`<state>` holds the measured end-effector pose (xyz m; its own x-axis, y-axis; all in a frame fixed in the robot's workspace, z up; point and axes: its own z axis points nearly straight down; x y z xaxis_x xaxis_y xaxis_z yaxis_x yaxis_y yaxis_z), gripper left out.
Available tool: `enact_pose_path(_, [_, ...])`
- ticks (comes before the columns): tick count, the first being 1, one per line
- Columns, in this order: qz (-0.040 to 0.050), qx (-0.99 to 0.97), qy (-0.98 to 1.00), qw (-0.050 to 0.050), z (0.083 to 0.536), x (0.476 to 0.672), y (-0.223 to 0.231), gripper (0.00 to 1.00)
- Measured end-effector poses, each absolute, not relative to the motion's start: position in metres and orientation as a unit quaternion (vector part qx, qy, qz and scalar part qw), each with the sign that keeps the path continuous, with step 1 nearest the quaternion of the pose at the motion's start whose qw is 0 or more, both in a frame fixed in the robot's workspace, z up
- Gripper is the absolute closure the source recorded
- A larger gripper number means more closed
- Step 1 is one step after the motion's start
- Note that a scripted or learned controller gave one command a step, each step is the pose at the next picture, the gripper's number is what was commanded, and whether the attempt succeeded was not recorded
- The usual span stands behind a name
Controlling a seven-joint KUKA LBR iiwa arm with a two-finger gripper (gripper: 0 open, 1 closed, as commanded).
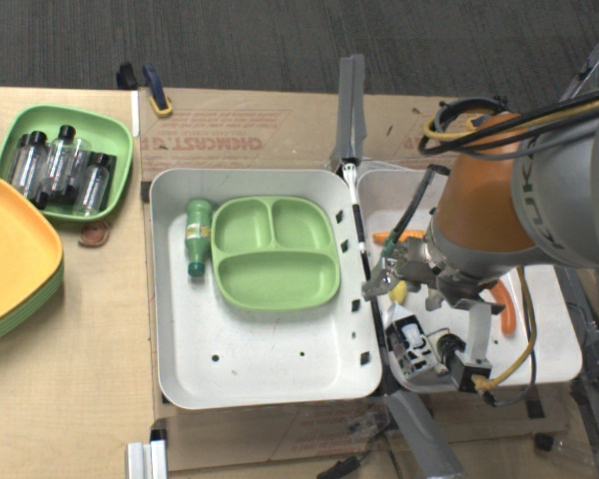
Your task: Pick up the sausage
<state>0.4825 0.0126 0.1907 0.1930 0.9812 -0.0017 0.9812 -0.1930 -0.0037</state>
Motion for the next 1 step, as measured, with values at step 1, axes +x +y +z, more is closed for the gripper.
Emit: enact_pose_path(1, [0.0012, -0.828, -0.561, 0.000, 0.1909, 0.4776, -0.0187, 0.00])
